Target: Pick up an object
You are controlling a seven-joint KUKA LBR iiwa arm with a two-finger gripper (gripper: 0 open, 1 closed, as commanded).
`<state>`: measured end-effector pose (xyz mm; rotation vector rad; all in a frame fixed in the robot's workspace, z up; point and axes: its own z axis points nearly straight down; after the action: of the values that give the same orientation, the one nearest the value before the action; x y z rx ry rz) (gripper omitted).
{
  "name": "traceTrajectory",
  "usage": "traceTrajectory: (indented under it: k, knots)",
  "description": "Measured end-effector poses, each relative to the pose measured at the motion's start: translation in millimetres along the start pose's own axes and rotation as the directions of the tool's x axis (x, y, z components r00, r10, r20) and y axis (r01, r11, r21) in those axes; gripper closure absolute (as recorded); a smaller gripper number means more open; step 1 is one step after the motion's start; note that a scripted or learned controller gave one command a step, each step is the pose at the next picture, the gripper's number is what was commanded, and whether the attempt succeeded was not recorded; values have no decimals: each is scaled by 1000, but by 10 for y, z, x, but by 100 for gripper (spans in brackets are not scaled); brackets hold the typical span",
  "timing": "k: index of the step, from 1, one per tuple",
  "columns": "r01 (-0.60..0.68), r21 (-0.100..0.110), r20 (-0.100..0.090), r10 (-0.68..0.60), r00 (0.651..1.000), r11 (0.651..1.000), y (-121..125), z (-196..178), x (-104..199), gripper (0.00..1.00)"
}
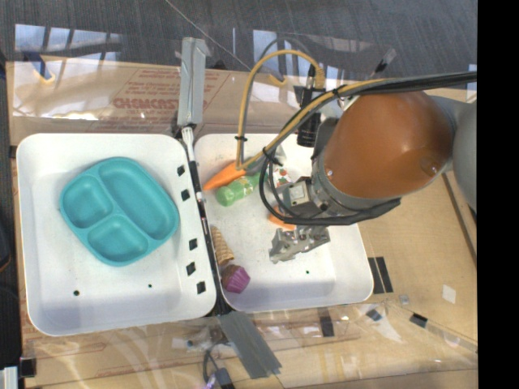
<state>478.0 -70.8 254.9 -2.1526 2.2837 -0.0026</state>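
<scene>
Two shallow white bins sit side by side. The left bin (49,298) holds a teal divided plate (118,209) at its centre, with bare floor all around it. In the right bin (345,286), the gripper (297,244) hangs low over the middle; whether it is parted or closed cannot be told. An orange carrot (220,177) and a green block (236,192) touch near the upper left edge. A purple-topped cone (230,267) lies against the left wall, lower down.

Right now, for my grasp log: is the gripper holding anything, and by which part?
Nothing shows between the gripper's fingers; it hangs over bare floor of the right bin.
</scene>
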Motion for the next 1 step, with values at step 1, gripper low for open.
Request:
traceTrajectory:
  k: [1]
  knots:
    - [247, 0, 1, -247, 969, 969, 1, 69, 39, 100]
